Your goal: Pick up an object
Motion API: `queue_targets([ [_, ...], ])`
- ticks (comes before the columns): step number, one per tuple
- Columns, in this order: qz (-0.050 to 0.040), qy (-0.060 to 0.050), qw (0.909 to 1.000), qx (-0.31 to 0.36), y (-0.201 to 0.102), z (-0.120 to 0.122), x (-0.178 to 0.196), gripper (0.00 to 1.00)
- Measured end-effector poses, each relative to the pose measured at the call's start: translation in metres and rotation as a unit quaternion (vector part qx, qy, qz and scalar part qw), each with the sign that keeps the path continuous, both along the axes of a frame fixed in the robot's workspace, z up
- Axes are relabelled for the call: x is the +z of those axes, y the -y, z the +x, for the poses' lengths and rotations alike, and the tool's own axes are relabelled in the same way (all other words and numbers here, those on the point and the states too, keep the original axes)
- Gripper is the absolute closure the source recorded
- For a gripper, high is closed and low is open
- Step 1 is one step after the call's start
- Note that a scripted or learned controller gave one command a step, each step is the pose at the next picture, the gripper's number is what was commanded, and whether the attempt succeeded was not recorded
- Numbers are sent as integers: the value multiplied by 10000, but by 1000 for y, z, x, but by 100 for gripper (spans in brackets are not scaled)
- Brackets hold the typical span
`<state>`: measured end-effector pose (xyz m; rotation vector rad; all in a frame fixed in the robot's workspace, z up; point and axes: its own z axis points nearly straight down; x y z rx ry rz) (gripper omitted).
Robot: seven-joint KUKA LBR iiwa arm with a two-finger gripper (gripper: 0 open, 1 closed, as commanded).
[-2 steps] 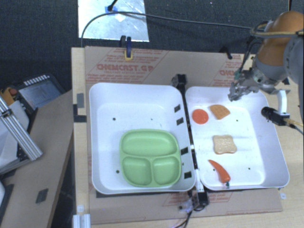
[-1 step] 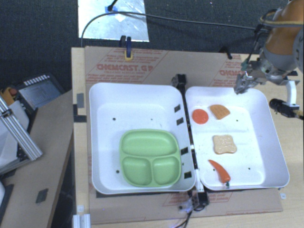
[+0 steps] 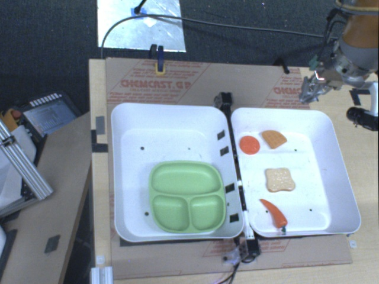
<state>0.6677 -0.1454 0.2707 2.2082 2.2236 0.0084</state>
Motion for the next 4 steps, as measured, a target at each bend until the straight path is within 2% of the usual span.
queue_targets([
  [1, 16, -40, 10000, 12, -59, -20, -1, 100],
  [3, 13, -54, 10000, 4, -149, -52, -23, 100],
  [4, 20, -56, 10000, 15, -208, -74, -31, 100],
])
